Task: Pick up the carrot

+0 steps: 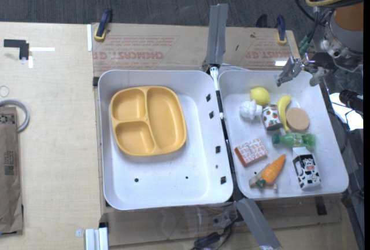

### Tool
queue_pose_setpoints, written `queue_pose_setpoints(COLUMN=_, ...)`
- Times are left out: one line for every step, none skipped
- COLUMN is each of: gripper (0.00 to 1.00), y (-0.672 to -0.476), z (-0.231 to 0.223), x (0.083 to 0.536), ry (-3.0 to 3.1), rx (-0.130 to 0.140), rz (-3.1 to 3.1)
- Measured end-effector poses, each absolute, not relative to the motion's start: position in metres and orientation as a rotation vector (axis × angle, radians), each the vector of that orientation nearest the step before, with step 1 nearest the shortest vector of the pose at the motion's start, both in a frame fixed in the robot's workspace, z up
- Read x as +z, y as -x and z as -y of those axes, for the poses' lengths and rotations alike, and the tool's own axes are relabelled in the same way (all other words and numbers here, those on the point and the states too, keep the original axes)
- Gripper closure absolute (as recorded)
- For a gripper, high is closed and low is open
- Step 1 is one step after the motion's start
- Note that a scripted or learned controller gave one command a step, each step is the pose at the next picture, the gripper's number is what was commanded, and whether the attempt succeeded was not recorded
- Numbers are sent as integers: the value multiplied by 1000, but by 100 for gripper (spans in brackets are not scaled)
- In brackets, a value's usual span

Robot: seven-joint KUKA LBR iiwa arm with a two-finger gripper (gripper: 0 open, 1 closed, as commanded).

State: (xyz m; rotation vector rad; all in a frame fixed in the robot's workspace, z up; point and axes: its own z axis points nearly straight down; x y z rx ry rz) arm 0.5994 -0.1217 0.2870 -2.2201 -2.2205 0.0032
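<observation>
The carrot (269,171), orange with a green top, lies near the front edge of the right bin (335,144), tilted with its tip toward the upper right. My gripper (287,73) hovers over the far edge of the right bin, well behind the carrot and apart from it. Nothing is seen between its fingers.
Around the carrot in the right bin lie a red-and-white box (251,151), a cow-print milk carton (306,171), a green object (295,139), a tan disc (298,120), a banana (283,110), a lemon (259,95), a white item (249,109) and a small can (270,118). The left bin (115,185) holds a yellow divided plate (148,120).
</observation>
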Motion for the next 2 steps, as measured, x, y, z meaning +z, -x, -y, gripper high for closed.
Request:
queue_pose_setpoints(gripper=0, y=-588, z=114, x=328, ry=2269, rx=3, rz=2174)
queue_pose_setpoints(gripper=0, y=-583, z=198, x=288, ry=2341, rx=5, rz=2095)
